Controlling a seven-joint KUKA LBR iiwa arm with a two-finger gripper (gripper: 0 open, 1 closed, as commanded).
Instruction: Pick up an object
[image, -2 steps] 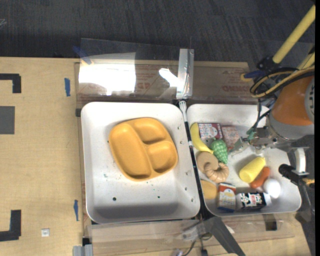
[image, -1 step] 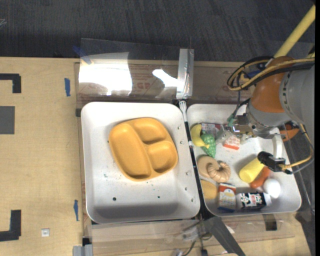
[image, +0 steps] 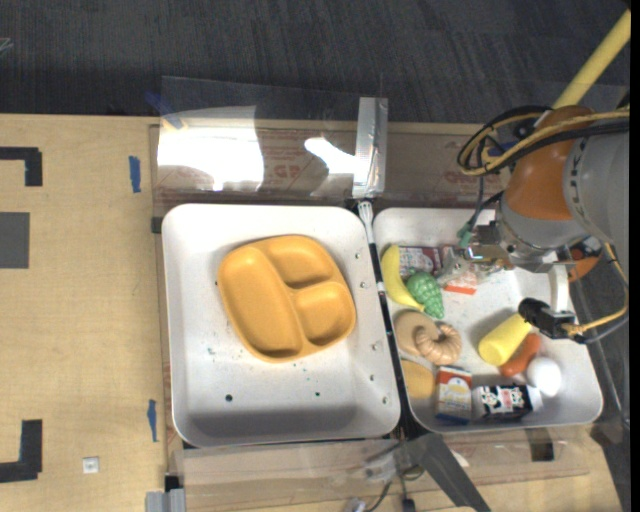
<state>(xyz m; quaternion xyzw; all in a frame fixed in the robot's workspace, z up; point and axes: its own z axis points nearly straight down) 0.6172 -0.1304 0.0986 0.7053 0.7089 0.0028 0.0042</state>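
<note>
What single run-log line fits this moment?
arm: above right bin | held: nothing seen | left bin: orange tray | task: pending

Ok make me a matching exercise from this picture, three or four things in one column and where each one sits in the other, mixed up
Things:
1. orange divided plate
2. banana
3. small bottle with the white cap
4. yellow block

Places:
A. right bin, near edge
B. left bin, middle
C. right bin, against the left wall
D. right bin, right of the middle

Pairs: 1-B, 2-C, 3-A, 4-D
</note>
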